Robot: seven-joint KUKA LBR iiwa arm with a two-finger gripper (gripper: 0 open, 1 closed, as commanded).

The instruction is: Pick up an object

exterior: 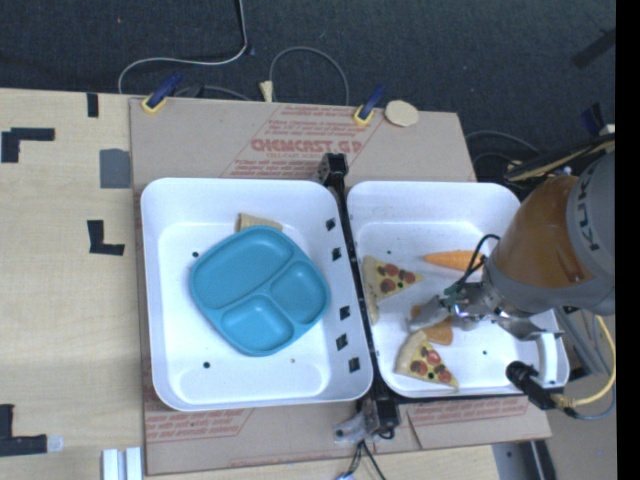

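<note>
The worktop (60,268) carries a brown cardboard sheet (300,143), and on this sheet two shallow white bins stand side by side, touching along a black divider in the middle.

In the left bin (165,368) lies a blue tray (260,290) with three compartments. It sits a little turned, and a small tan piece (252,222) shows from under its far edge.

The right bin (400,203) holds the toy food. One pizza slice (387,278) lies near the divider, at the left side of this bin. A second pizza slice (427,360) lies closer to the near wall. An orange carrot (452,261) lies further back, pointing to the left, just beside the arm. Between the two slices there is a small brownish piece (438,334), which I cannot name with certainty.

The arm (550,248) reaches in from the right, with its orange band above the wrist. The hand (440,311) is low inside the right bin, pointing left, between the carrot and the second pizza slice and just at the brownish piece. Whether the hand is wide or narrow, I cannot tell, because the arm and the dark cables cover it partly. I also cannot tell if it holds something.

Behind the bins, on the far edge of the cardboard, there are two clamps with blue handles (368,103) and a round tan disc (402,114). White cables (240,28) run over the dark floor beyond.
</note>
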